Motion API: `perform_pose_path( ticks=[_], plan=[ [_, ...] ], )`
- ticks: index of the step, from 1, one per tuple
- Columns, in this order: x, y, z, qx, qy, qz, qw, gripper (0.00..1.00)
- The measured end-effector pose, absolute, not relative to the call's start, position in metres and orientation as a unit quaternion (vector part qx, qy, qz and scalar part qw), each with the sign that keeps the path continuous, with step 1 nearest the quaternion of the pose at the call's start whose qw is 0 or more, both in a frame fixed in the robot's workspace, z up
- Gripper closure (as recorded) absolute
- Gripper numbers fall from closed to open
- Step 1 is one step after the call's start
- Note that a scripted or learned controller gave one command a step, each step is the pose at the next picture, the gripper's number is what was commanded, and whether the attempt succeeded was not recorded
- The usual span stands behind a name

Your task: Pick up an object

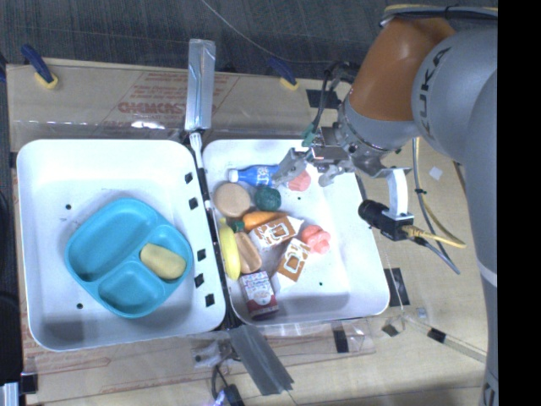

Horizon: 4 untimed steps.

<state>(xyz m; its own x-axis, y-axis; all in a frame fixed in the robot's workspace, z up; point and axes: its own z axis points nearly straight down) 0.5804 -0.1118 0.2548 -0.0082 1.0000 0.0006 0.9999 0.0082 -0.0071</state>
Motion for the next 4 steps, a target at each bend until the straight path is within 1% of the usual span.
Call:
perform_pose_path(
  ticks=[1, 2, 3, 4],
  plan=[
    [0.562, -0.15, 0.154, -0.724, -0.69, 0.0057, 0.007, 0.0],
    [0.636, -0.148, 0.167, -0.778, -0.628, 0.0019, 0.002, 0.0],
    [0.648, -0.103, 0.094, -0.819, -0.573, -0.0011, -0.001, 0.0],
    [0.649, -0.103, 0.101, -0.818, -0.576, 0.0003, 0.002, 1.0]
  ],
)
